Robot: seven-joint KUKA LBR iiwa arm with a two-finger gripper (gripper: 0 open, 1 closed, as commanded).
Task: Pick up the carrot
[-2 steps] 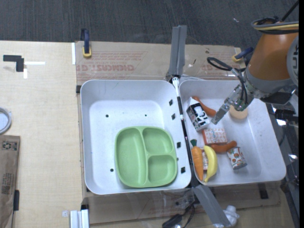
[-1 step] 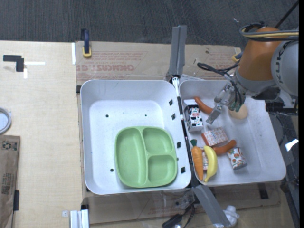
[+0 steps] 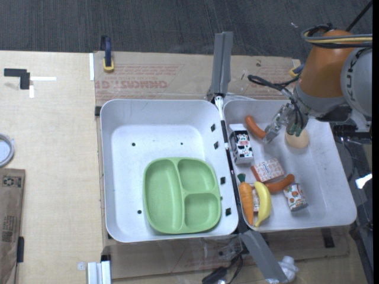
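The carrot (image 3: 245, 202) lies at the near left edge of the right bin (image 3: 331, 158), just beside the banana (image 3: 262, 202). Its long side runs front to back, fat end away. The gripper (image 3: 278, 128) hangs far off near a sausage (image 3: 255, 127), fingers apart, holding nothing. It should come over and pinch across the carrot's middle.

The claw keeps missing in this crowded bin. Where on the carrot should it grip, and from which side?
Grip the carrot around its thick upper half, coming straight down from above. It lies flat, lengthwise beside the bin wall, with the banana close against its other side, so a sideways approach looks blocked. The claw sits farther back.
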